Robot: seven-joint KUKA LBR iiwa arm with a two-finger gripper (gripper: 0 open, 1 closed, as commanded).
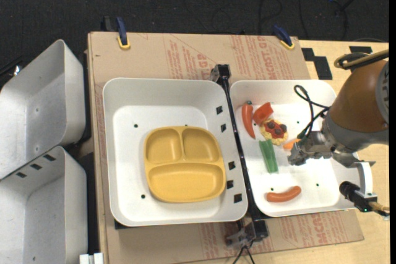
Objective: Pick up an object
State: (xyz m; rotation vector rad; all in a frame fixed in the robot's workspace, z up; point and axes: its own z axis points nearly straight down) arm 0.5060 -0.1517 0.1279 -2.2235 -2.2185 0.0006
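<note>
Right bin [322, 202]: claw [297, 152] beside green stick [269, 156].

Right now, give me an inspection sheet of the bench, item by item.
Surface: brown board bearing two white bins, left bin and right bin.
Job's things: in the right bin, green stick, sausage, red pepper, a small mixed toy food piece.
Clutter: yellow divided plate in the left bin.
Grippers: gripper low over the right bin, beside the green stick; nothing seen held.
Cables: black cable looping over the right bin.
Surroundings: dark floor, white tubs at left.
</note>
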